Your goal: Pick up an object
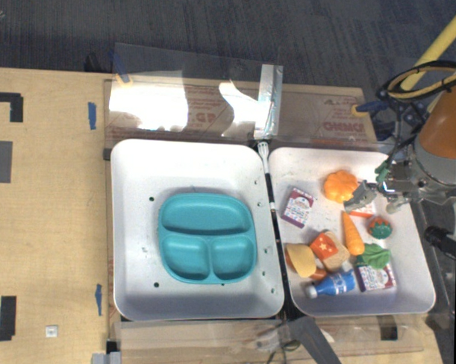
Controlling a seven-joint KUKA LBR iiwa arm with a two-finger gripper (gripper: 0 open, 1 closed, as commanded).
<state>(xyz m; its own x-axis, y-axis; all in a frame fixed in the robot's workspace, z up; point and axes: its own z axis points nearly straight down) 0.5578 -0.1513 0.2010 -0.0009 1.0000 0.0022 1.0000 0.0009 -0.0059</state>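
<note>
My gripper (pixel 377 199) hangs over the upper right part of the right bin (pixel 418 296), open, with nothing between its fingers (pixel 359 198). Just to its left lies an orange round fruit (pixel 339 185). A carrot (pixel 352 232) and a small green and red ball (pixel 379 228) lie just below it. Further down the bin are a purple and white box (pixel 297 206), a red cube (pixel 326 245), a yellow wedge (pixel 301 260), a blue bottle (pixel 335 284), a green leafy piece (pixel 375 256) and a purple packet (pixel 375 278).
The left bin (pixel 131 174) holds a teal divided plate (pixel 207 238). A clear plastic sheet (pixel 193 102) stands behind the bins. The arm's orange band (pixel 443 129) and yellow cables (pixel 430 61) are at the right edge.
</note>
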